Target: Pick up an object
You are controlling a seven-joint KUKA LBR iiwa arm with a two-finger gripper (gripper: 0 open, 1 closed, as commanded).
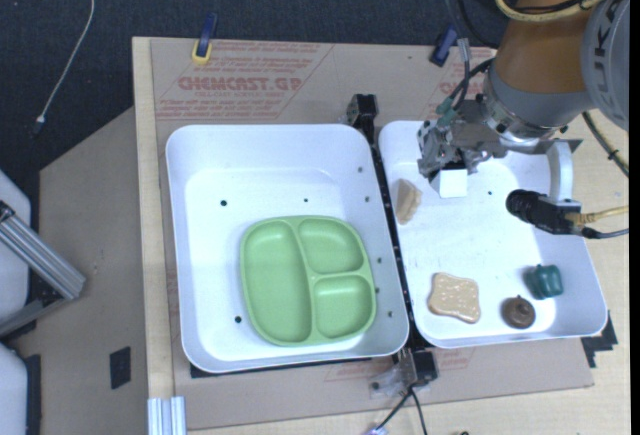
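Note:
My gripper hangs over the far left part of the right bin, under the grey and orange arm. A small white block sits right at its lower end, touching or nearly touching it. A tan wedge-shaped piece lies just left of that, against the bin's left wall. Near the front of the same bin lie a beige toast-like slice, a brown ring-shaped piece and a teal object.
The left bin holds a green divided plate. A black cylindrical part with a cable juts over the right bin's right side. A black clamp sits between the bins at the back.

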